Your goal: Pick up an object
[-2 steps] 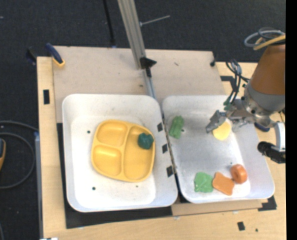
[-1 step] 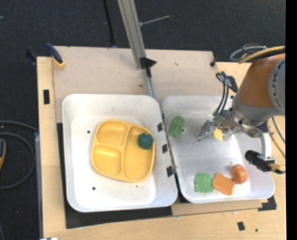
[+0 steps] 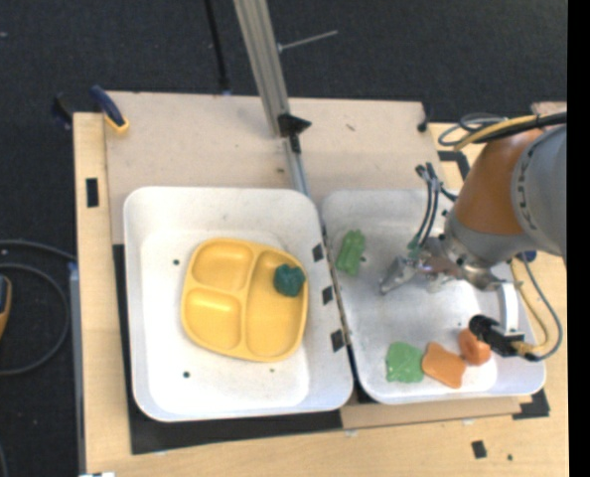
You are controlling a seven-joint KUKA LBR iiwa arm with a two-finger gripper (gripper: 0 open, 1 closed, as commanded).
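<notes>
Camera view: arm reaches in from the right, gripper (image 3: 399, 274) low over the right bin (image 3: 374, 207), near its middle. Fingers look spread, nothing between them. Closest item is a light green piece (image 3: 351, 250), just left of the fingertips, not touching. Green block (image 3: 404, 363), orange block (image 3: 444, 365) and small orange piece (image 3: 474, 347) lie along the bin's near edge. Left bin (image 3: 156, 217) holds a yellow divided tray (image 3: 243, 298) with a dark green lump (image 3: 289, 280) in it.

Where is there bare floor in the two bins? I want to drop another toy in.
Left bin: bare strips around the yellow tray, widest along its near wall. Right bin: open middle between the green piece and green block. Crowded at the near right corner, beside the orange block, and under the claw.
</notes>
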